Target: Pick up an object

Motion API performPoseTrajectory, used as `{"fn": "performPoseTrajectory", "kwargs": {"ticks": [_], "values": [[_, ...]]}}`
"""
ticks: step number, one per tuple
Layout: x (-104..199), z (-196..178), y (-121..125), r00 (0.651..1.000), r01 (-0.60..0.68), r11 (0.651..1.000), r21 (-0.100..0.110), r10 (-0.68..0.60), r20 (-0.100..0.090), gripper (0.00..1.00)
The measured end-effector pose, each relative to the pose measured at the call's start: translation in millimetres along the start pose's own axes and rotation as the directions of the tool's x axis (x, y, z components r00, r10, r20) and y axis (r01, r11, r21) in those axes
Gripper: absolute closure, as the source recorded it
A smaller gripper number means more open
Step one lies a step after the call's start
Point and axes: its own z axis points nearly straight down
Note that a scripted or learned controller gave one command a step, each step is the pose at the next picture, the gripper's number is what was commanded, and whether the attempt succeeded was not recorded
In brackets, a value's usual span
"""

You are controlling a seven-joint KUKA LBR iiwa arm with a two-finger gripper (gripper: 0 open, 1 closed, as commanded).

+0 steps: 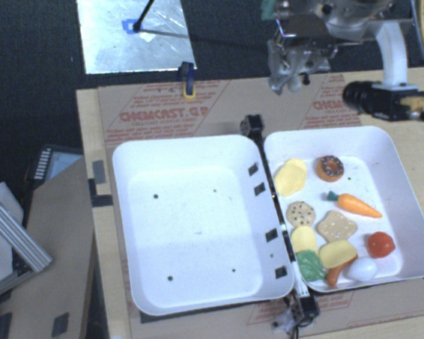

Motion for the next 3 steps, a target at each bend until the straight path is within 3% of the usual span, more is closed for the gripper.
{"fn": "performPoseTrajectory", "kwargs": {"ticks": [1,2,3], "values": [[5.9,-0.3,90.8,1.0,0.0,1.0,-0.004,0.0,0.0,1.0],[11.9,-2.5,-17.7,1.0,0.007,1.0,0.0,-0.007,-0.003,1.0],[17.9,0.4,56.8,1.0,0.0,1.0,-0.001,0.0,0.0,1.0]]}}
